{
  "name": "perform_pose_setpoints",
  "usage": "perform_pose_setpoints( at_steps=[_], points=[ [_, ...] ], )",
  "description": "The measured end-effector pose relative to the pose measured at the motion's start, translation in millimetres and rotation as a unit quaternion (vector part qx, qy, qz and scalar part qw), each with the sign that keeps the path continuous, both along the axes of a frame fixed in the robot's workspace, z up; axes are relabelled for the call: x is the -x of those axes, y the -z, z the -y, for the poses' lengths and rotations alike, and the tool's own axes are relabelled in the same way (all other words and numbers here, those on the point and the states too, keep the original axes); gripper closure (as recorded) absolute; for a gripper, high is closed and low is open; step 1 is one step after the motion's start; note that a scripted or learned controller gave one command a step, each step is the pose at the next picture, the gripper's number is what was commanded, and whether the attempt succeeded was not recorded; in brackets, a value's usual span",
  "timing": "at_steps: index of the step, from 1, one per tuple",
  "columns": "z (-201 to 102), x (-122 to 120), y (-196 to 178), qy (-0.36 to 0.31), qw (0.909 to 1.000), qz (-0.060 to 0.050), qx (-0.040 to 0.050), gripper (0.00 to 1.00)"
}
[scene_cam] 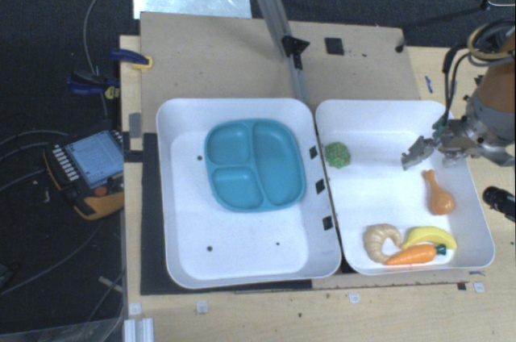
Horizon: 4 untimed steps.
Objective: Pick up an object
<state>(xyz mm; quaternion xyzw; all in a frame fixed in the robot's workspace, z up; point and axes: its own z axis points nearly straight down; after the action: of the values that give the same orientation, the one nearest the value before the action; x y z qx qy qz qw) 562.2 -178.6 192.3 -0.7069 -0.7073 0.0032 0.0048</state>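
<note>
**Stock on bench: gripper hovering over right bin, nothing picked yet**

Landmark: the right-hand shallow white plastic bin (379,131).

- Two-finger grey metal gripper (418,155): hanging over the bin's upper right part, coming in from its right side. Nothing is showing between its fingers. Whether they are spread or closed I cannot tell; the tips are small and blurring into one grey shape.
- Orange plastic drumstick-shaped toy (438,193): lying in the bin just below and right of the gripper; the nearest candidate.
- Green knobbly broccoli-like toy (337,155): sitting by the bin's left wall, well apart from the gripper.
- Beige curled shrimp-like toy (380,240), yellow plastic banana (431,235) and orange plastic carrot (413,255): clustering at the bin's lower right corner, touching one another.
- Blue three-compartment plastic plate (255,164): resting in the neighbouring bin to the left.

Step judged: approaching, before any grasp. The next move is calling for centring over one item, probably the drumstick, then descending and closing.

Hard to read: the arm is running off the frame's right side, and the gripper's height above the bin floor is unclear.
</note>
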Motion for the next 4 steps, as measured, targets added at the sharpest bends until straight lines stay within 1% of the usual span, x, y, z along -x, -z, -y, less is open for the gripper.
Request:
perform_pose_setpoints(
  at_steps=[1,2,3,4],
  points=[
    [-1,-3,-7,-0.002,1.0,0.006,0.0012,0.0],
    [0,-8,54,-0.001,1.0,0.005,0.0012,0.0],
    [0,-8,106,0.0,1.0,0.006,0.0013,0.0],
    [1,-10,92,0.0,1.0,0.008,0.0019,1.0]
  ],
)
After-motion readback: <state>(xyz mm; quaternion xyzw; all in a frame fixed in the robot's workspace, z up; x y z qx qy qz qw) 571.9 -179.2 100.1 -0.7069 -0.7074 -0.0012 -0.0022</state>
